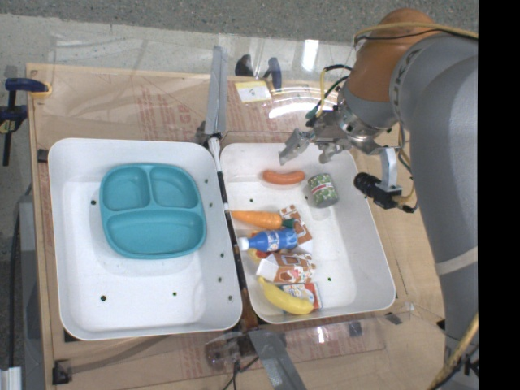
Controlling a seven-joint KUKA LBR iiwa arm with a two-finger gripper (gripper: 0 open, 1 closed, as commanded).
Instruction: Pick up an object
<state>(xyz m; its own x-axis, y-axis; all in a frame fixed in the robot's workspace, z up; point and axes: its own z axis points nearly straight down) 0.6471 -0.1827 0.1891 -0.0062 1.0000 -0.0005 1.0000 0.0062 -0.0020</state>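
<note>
Gripper [302,146] hovers just above the sausage [283,177], fingers spread apart and holding nothing; the small can [322,190] sits just right of that sausage. Best bet, I'd say: drop straight down, straddle its middle, close crosswise

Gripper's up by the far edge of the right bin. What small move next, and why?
Probably lower the gripper toward the sausage: it hovers open just above it with nothing between its fingers, and the sausage lies apart from the can and carrot.
</note>
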